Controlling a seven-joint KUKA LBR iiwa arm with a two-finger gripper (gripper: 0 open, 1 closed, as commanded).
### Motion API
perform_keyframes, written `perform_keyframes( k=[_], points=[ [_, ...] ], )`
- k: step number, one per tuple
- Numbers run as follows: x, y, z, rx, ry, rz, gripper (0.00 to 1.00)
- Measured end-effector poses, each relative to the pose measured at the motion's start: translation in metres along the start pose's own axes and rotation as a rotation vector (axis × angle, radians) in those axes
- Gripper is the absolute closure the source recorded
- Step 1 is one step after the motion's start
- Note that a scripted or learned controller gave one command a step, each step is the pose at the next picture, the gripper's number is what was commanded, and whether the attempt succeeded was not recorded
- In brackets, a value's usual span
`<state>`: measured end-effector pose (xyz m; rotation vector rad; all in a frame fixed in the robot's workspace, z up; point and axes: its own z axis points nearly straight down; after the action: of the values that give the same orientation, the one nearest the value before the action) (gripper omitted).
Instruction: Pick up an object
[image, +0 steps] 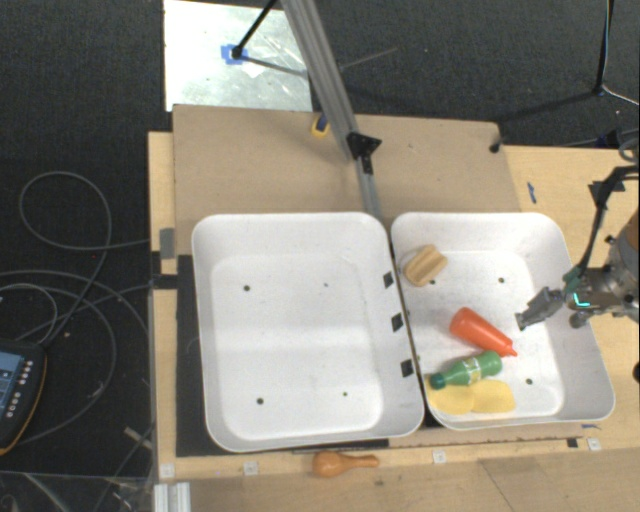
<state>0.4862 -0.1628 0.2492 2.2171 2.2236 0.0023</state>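
— White plastic on both bins, I see. Where is your end effector?

— My end effector (535, 310) hangs over the right bin (545, 232), near that bin's right wall. I cannot make out its state from this slanted view; the dark tip is too small to read. Nothing shows pinched in it.

— What lies in that bin?

— Four kinds of things. An orange carrot (482, 331) lies near the bin's middle, its tip pointing toward the right wall, just beside my end effector but apart from it. Toward the near wall from the carrot lies a green bottle (467, 369) on its side. Touching the bottle, against the bin's near wall, sit two yellow pieces (474, 399) side by side. A tan block (424, 264) rests near the bin's left wall, toward the far corner, well apart from the rest.

— And the left bin (295, 330)?

— It sits just beside the right bin, their walls touching, with small black clips along the shared edge.

— Anything outside the bins?

— A small orange-brown pear-shaped thing (345, 462) lies on the table (260, 160), just past the left bin's near wall. A grey pole (335, 95) slants over the table beyond the bins' far walls.
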Motion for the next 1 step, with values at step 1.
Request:
perform_keyframes(
  k=[1],
  points=[
    [0.0034,0.0005,0.0421,0.004,0.001,0.003,0.0]
  ],
)
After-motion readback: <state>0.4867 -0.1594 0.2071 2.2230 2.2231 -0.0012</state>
